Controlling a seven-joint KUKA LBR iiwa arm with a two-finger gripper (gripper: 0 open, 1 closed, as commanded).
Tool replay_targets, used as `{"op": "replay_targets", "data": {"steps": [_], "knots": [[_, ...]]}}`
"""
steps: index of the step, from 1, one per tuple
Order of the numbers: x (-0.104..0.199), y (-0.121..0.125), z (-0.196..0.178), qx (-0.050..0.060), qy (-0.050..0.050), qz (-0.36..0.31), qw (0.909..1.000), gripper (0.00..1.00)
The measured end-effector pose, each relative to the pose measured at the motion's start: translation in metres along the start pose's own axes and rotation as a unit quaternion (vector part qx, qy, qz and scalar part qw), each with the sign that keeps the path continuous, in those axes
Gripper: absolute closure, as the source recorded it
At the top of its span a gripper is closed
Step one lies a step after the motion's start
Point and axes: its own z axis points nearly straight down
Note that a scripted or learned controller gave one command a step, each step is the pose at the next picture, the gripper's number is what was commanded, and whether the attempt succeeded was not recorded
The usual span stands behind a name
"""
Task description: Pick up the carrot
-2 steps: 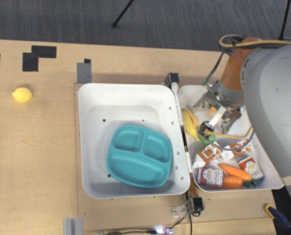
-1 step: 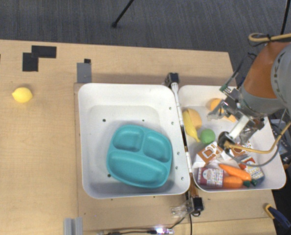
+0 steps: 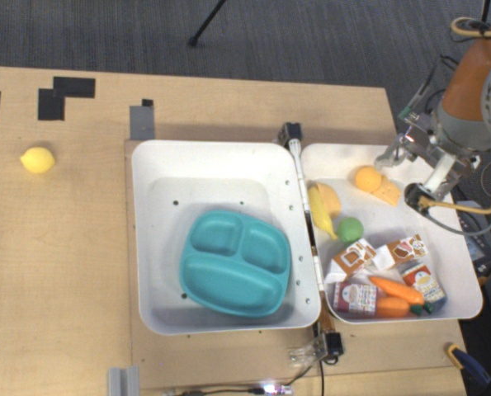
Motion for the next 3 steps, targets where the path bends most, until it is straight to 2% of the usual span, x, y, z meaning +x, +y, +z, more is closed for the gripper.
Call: {"op": "replay_targets", "data": {"steps": [1,2,3], "knots": [[-0.007,0.006,0.109,0.001,0.0,-0.015,0.9999,0.0],[-0.01,0.074,0.052,-0.001,0.001,-0.051,0.9987,0.0],[-0.011,0.01,0.11,0.001,0.0,-0.172,0.9852,0.0]]}}
